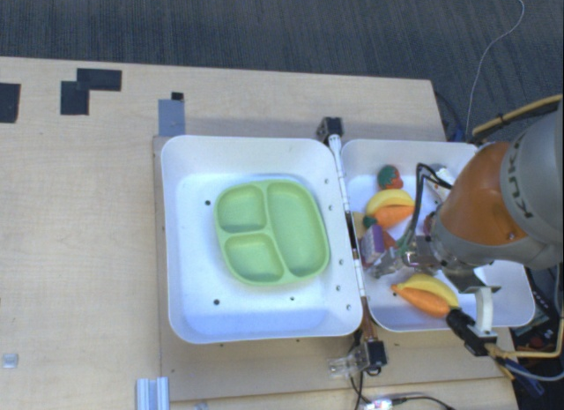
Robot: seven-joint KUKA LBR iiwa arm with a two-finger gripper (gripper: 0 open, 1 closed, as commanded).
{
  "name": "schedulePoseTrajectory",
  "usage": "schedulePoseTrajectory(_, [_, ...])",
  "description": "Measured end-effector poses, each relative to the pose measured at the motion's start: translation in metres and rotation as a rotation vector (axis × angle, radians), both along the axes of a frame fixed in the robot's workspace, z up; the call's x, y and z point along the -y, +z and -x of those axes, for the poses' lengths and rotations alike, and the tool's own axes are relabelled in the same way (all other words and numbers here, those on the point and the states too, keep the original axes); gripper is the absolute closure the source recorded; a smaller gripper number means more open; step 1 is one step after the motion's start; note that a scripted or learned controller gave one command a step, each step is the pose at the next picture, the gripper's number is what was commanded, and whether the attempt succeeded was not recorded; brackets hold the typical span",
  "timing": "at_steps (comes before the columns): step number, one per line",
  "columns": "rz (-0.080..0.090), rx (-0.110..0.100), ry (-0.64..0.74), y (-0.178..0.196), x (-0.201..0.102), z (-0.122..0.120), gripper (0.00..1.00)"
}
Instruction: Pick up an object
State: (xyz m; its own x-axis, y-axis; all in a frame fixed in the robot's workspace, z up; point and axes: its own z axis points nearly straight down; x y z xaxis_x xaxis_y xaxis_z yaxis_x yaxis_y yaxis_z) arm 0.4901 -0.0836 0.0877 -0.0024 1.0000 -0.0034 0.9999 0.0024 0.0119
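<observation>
My gripper is low in the right bin, near its left wall. Just above it lies a purple toy. To its right, close by, lie a yellow banana and an orange carrot. Farther back in the bin sit a second yellow banana, an orange piece and a red and green toy. The arm's orange band hides the middle of the bin. I see nothing lifted off the bin floor.
The left bin holds a green divided plate. A rail separates the two bins. Cables run over the back right of the bench and along its front edge.
</observation>
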Motion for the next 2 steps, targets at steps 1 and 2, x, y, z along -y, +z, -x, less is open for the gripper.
schedulePoseTrajectory(1, [0.0,0.006,0.002,0.0114,-0.0004,-0.0023,1.0])
schedulePoseTrajectory(2, [0.0,0.006,0.002,0.0113,-0.0004,-0.0023,0.0])
